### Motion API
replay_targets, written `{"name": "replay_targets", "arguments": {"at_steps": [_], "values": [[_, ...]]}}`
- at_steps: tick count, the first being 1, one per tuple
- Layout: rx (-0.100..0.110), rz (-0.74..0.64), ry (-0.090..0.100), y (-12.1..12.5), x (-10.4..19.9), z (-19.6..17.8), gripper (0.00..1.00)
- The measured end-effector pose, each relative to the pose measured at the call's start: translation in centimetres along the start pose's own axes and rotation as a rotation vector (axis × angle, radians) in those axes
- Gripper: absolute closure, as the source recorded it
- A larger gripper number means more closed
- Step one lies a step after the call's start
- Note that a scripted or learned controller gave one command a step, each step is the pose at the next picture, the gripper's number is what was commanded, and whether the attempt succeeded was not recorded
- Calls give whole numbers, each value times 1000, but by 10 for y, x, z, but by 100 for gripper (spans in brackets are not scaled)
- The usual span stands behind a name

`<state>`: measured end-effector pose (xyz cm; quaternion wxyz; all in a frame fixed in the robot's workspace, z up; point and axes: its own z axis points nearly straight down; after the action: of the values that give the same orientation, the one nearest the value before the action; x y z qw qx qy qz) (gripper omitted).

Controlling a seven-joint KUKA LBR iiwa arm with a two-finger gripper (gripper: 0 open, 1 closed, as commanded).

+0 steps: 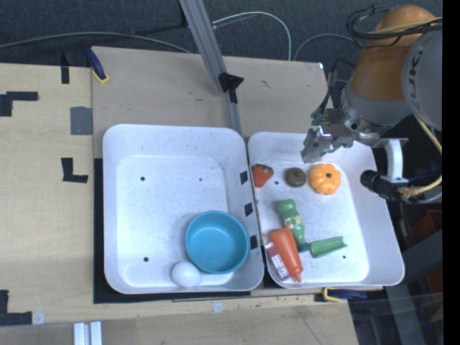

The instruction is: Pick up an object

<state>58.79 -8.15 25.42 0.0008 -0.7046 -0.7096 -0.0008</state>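
Gripper [315, 149] over right bin [374, 214], near its far edge; finger state cannot be told; nothing seen held. Small pumpkin [325, 179] just below gripper, brown lump [295, 177] beside it, strawberry [261, 174] at left wall. Carrot [286, 250], green bottle [290, 218] and green pepper [327, 246] toward near edge. Left bin [144, 157]: blue bowl [215, 241] and white ball [185, 272] at near edge.

The arm [402, 56] runs off the frame's upper right edge. The carrot [284, 247] covers part of a small red packet [280, 263], its label unreadable.
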Motion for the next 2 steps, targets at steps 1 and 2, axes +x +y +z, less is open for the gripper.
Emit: {"name": "replay_targets", "arguments": {"at_steps": [1,2], "values": [[1,0,-1,5,50,-2,100],[1,-1,0,21,107,-3,100]]}}
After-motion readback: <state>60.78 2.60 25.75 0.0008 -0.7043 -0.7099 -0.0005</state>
